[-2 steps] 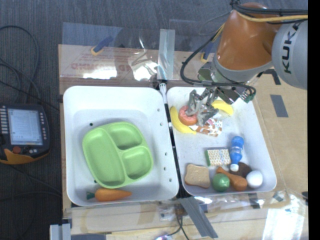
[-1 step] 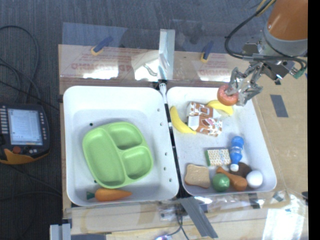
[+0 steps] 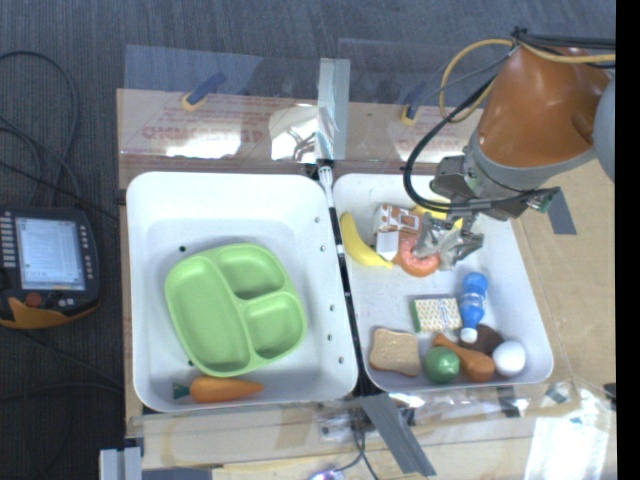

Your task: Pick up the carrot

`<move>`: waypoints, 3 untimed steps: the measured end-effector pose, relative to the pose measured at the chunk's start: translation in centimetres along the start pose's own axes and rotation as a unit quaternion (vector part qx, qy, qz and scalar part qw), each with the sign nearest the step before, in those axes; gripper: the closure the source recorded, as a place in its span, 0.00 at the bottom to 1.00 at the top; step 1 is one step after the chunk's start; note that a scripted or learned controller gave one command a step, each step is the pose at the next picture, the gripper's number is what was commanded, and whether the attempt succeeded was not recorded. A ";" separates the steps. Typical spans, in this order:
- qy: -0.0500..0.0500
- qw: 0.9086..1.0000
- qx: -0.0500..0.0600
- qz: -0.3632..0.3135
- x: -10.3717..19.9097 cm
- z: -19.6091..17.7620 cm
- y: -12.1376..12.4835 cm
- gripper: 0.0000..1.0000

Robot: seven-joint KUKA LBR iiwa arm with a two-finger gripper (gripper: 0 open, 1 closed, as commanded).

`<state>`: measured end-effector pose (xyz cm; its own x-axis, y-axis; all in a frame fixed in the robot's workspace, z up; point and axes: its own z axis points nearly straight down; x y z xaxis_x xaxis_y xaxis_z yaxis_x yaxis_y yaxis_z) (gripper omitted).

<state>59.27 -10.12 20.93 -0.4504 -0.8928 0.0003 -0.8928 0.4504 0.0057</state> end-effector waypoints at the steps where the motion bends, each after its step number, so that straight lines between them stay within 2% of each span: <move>1: -0.003 0.997 0.006 0.071 0.6 -7.5 2.1 1.00; 2: -0.001 0.997 0.001 -0.072 -0.8 0.9 -1.1 1.00; 3: -0.004 1.000 0.008 0.010 0.8 -9.9 -5.7 1.00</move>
